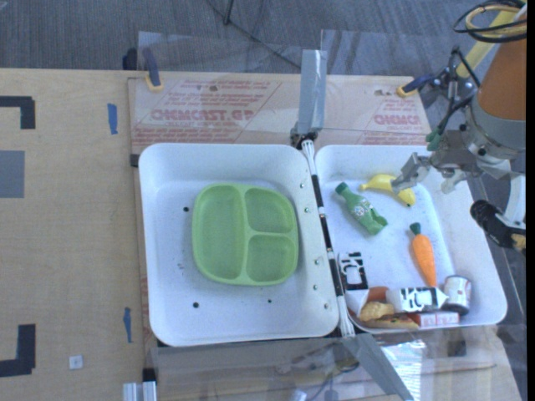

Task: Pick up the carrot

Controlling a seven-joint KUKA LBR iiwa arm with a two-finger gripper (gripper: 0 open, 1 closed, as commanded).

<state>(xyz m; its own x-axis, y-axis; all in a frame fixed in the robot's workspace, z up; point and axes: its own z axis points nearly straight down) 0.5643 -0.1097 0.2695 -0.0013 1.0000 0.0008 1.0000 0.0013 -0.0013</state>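
Hovering over the far right part of the right bin (493, 303), gripper (428, 167) with grey fingers (411, 170) spread apart, nothing between them (the left finger just beside a yellow banana (386, 184), whether touching it hard to say). Hanging from a grey wrist under the orange band (510, 78) of the arm, reaching in from the right, with yellow and blue cables looped around it.

Lying well below the gripper in the same bin, carrot (424, 256): orange body, green top pointing toward the far side, tip pointing toward the near edge, apart from the fingers. Resting left of the carrot and near the banana, a green bottle (361, 208), tilted on its side. Crowding the near edge of that bin, a small can (457, 291) just beyond the carrot's tip, a black-and-white box (420, 298), a reddish and tan food item (379, 306), and a black-and-white tag (354, 271) against the divider.

Sitting in the left bin (159, 249), a light green divided plate (246, 234) with three compartments, roughly centred. Carrying both bins, a pale wooden desk (67, 249) with black corner marks and blue tape bits; cardboard (209, 111) behind the bins, grey carpet beyond.
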